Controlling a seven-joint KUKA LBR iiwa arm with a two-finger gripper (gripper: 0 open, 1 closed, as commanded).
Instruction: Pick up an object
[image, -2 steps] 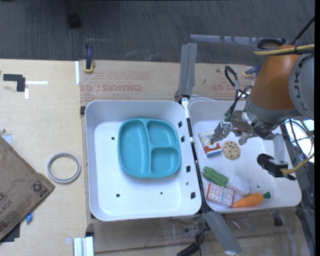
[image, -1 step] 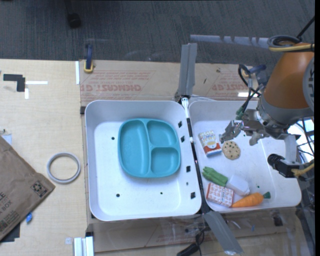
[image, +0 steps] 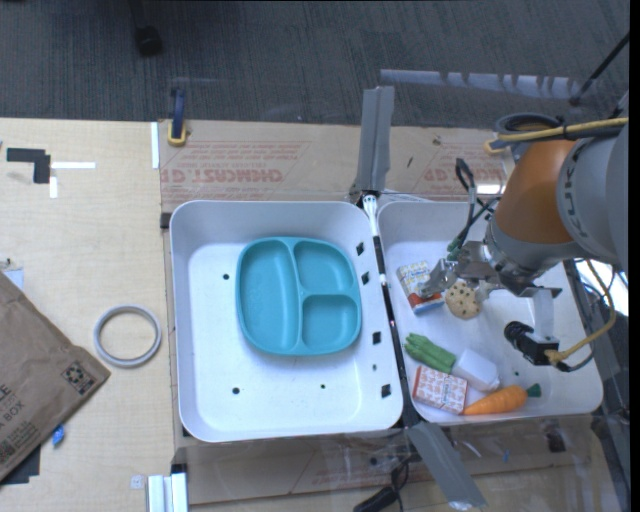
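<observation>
Gripper (image: 452, 283) sits low in the right bin (image: 570, 395), fingers pointing toward 9 o'clock. Jaws: can't tell if apart or together, too small and dark against the clutter. Tip is right at a small printed packet (image: 415, 284) w/ red edge, touching or just over it; nothing clearly seen between the fingers. Just at 4 o'clock of the tip, a round speckled cookie (image: 461, 299), close beside the gripper body. Grey arm w/ orange band (image: 535, 195) comes in from 2 o'clock.

Further out in same bin, toward 6 o'clock: green veg (image: 429, 351), pink-white eraser-like block (image: 476, 368), red/white patterned box (image: 440, 389), carrot (image: 497, 401) near the front wall.

Left bin (image: 200, 400), at 9 o'clock of the gripper: teal divided plate (image: 298, 296), three compartments, lying flat mid-bin.

On the bench well off at 9 o'clock: tape ring (image: 127, 334), brown cardboard box (image: 35, 375) at the edge.
</observation>
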